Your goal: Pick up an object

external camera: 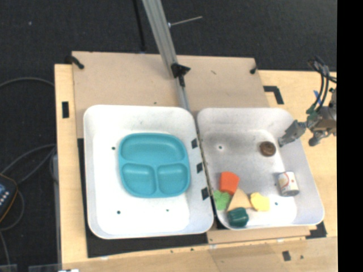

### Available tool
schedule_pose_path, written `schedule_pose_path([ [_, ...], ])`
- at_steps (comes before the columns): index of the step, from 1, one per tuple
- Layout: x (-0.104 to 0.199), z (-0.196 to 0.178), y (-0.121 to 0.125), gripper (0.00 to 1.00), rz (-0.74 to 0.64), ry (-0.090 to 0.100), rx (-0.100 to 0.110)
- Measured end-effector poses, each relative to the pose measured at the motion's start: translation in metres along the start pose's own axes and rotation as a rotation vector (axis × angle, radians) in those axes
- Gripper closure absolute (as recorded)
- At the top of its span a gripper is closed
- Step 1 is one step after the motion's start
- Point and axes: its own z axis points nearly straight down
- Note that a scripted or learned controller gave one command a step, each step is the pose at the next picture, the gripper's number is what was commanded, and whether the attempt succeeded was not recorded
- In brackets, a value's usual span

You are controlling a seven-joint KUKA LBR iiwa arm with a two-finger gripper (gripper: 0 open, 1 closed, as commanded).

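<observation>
One small can (pixel 287 183) lies tipped, long axis slanting up-left; the hand (pixel 304 132) hovers apart, fingers spread, gripping nothing.

Two bins (pixel 102 152), one tray (pixel 153 164), seven objects (pixel 229 182)

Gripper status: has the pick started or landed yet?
Nothing done yet. The gripper is open at the right bin's upper right edge, holding nothing. The brown disc, can and orange block lie in the bin. Descent, grasp and lift remain.
</observation>
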Motion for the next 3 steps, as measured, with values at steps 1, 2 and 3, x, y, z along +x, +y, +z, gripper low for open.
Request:
schedule_pose_path([
  [1, 0.000, 0.000, 0.000, 0.00, 0.000, 0.000, 0.000],
  [2, -0.002, 0.042, -0.004, 0.00, 0.003, -0.001, 0.003],
  [3, -0.011, 0.092, -0.010, 0.00, 0.004, 0.000, 0.005],
])
